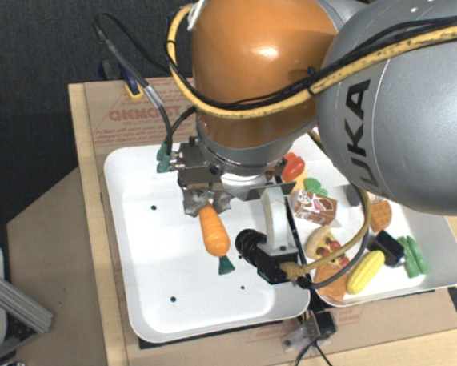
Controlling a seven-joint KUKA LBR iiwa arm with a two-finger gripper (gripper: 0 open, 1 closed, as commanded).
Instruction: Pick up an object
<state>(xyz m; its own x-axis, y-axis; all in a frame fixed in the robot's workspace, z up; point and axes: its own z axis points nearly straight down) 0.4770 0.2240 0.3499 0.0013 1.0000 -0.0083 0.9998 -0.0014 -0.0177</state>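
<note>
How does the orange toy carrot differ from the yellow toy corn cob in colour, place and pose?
The orange toy carrot is orange with a green tip; the yellow toy corn cob is yellow. The carrot is in the left white bin, just below the wrist; the cob lies in the right white bin among other toys. The carrot points downward; the cob lies slanted. Both are toy vegetables.

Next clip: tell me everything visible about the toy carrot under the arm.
The carrot is a glossy orange toy, plastic by its look, tapering from a rounded top to a dark green tip at its lower end. It hangs nearly upright, slightly tilted, over the left bin, its top tucked under the gripper; the contact itself is hidden.
</note>
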